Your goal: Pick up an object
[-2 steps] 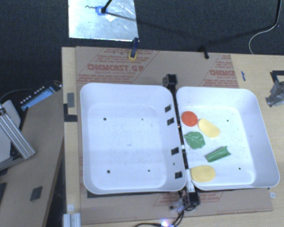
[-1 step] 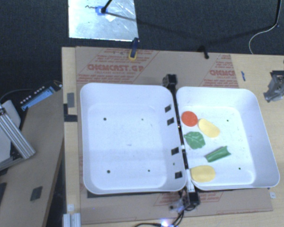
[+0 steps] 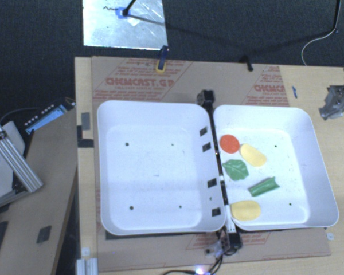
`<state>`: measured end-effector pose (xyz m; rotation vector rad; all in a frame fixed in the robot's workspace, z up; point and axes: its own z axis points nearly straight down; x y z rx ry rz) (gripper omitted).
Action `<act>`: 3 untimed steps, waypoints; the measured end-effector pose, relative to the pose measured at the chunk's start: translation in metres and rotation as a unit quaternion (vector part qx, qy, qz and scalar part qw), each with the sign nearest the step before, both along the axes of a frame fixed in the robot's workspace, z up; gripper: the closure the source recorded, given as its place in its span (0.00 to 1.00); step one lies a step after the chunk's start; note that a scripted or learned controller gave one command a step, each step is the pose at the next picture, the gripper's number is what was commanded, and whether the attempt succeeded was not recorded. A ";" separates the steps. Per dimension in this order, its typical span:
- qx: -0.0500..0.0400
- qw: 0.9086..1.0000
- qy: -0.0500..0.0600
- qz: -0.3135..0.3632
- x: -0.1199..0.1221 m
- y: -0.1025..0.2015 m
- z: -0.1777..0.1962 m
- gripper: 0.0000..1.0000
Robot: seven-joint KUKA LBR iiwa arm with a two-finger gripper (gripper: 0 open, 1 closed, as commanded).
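Note:
Several small objects lie in the right bin [image 3: 298, 119], close to its left wall. A round orange-red piece [image 3: 229, 144] sits farthest back, with a pale yellow oval [image 3: 253, 154] just right of it. In front of them lies a dark green leafy piece [image 3: 235, 169]. A green elongated piece [image 3: 263, 186] rests at a slant further forward. A yellow oval [image 3: 246, 210] lies nearest the front edge. My gripper [image 3: 336, 103] hangs at the far right of the view, outside the right bin's back right corner and well away from all the objects.
The left bin [image 3: 155, 113] adjoins the right one along a divider with black clips [image 3: 209, 148]. Both stand on a cardboard sheet [image 3: 137, 76]. A shiny metal plate [image 3: 125, 15] lies beyond the bench, and an aluminium frame [image 3: 11, 159] stands at the left.

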<state>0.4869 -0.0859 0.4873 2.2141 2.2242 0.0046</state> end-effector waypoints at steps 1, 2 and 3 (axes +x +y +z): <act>0.000 1.000 0.000 0.000 0.000 0.008 0.014 1.00; 0.000 1.000 0.000 0.000 0.000 0.012 0.033 1.00; 0.000 1.000 0.000 -0.001 0.000 0.009 0.049 1.00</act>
